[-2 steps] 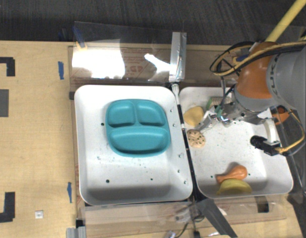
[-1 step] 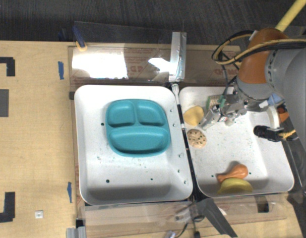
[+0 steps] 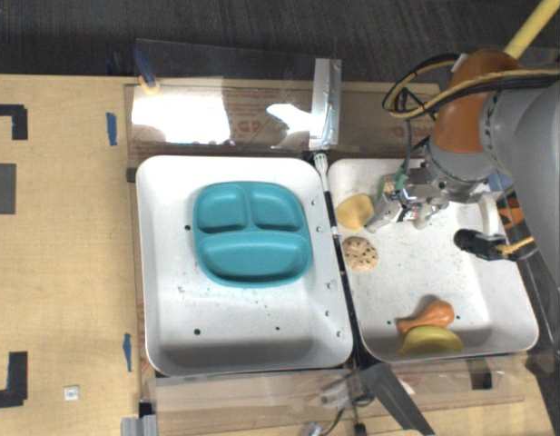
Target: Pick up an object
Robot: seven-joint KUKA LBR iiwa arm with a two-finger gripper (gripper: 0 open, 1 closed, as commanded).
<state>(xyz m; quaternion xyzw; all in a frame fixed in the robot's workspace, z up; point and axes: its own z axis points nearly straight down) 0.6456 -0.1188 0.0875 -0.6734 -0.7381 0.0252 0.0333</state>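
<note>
The gripper (image 3: 402, 209) hangs low over the far-left part of the right bin (image 3: 461, 275), its tip angled down and slightly toward 8 o'clock. Whether it is spread or clenched cannot be told from this slant, and nothing can be seen gripped in it. From the gripper the wrist rises toward 1 o'clock into the orange band (image 3: 458, 123). Beyond that band the thick grey arm (image 3: 534, 139) runs off toward 3 o'clock and fills the upper right corner, so the limb is bent sharply downward at the wrist. Just beside the gripper, at its 9 o'clock, lies a pale yellow lump (image 3: 355, 212), close to the bin's left wall; touch between the two cannot be made out. At 7 o'clock, a little farther off, a speckled cookie (image 3: 359, 253) lies flat on the bin floor. Well apart at 5 o'clock, near the bin's front wall, an orange piece (image 3: 430, 316) rests against a yellow-green piece (image 3: 432, 339) just below it. Farther out at 9 o'clock, across the wall between the bins, the left bin (image 3: 171, 207) holds a teal divided plate (image 3: 252, 232) lying flat near its middle. Both bins sit on the tan bench (image 3: 57, 243).
</note>
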